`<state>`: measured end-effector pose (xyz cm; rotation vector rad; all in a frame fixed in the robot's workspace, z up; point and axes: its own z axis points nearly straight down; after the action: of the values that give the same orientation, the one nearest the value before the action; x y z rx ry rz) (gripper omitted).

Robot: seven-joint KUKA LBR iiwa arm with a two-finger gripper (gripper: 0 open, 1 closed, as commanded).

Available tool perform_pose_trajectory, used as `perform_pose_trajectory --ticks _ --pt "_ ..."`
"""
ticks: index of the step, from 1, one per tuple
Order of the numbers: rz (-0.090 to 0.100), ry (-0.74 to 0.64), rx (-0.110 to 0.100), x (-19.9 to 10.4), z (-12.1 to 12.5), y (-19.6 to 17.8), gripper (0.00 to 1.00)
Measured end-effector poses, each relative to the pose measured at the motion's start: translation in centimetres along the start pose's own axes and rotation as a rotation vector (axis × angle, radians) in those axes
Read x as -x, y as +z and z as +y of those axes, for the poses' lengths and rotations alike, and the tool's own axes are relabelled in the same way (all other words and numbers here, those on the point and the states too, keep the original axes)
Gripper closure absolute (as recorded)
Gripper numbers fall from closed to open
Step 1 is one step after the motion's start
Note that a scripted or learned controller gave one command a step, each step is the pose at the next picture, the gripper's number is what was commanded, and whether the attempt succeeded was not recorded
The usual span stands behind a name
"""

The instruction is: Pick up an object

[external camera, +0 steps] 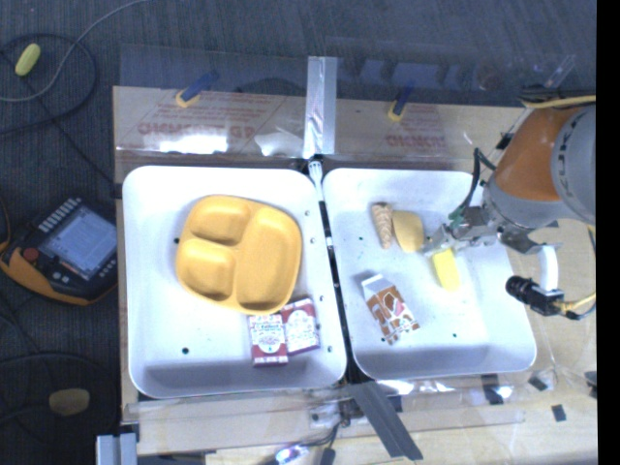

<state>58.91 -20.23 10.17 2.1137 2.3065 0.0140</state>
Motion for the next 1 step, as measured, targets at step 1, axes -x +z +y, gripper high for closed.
perform_pose_trajectory --ticks 1 --pt "0.003 -0.162 -0.016 0.53 -3.91 -5.13 1.0"
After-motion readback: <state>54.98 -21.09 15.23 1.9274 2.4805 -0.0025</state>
